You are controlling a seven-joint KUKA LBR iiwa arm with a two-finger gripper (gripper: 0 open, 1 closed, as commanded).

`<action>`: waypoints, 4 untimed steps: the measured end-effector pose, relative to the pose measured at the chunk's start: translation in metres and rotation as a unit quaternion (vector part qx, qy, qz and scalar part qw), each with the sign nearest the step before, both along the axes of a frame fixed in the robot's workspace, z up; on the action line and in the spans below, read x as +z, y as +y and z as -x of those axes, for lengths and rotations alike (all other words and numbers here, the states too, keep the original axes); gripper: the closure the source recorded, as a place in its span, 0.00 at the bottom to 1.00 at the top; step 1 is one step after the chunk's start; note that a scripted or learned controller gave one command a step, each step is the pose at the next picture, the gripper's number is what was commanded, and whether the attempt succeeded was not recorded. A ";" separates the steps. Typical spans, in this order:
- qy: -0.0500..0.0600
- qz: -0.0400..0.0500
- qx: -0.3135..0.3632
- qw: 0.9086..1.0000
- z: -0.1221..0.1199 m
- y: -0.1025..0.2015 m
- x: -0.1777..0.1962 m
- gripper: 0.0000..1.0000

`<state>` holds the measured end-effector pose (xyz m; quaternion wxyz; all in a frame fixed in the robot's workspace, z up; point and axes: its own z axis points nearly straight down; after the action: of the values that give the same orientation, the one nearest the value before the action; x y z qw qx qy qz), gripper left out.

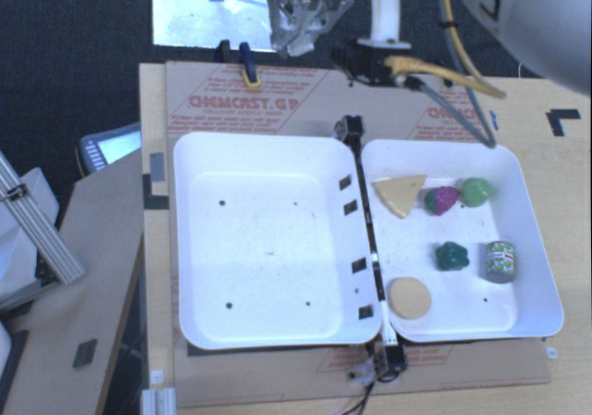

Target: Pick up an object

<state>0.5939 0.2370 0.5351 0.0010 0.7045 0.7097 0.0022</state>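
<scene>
The gripper (301, 30) hangs up high past the far edge of the bins (I can't tell how it is set). All the toys sit in the right bin (532, 247), so it must come nearer and rightward.

Five objects are contained in the right bin (532, 247). A tan wedge (400, 193) is laid flat at the upper left, with a magenta piece (442, 200) and a light green piece (476, 191) beside it. A dark green piece (451, 256) and a small can (500, 262) are placed lower. A tan disc (409, 298) is laid flat near the lower left corner.
</scene>
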 end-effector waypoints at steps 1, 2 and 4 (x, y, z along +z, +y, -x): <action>0.003 0.001 -0.004 1.000 0.089 -0.067 0.000 1.00; -0.001 0.000 -0.001 1.000 0.028 -0.007 0.001 1.00; 0.000 -0.001 0.002 1.000 0.073 -0.025 -0.006 1.00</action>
<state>0.5211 0.2118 0.5295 0.0000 0.7032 0.7110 0.0028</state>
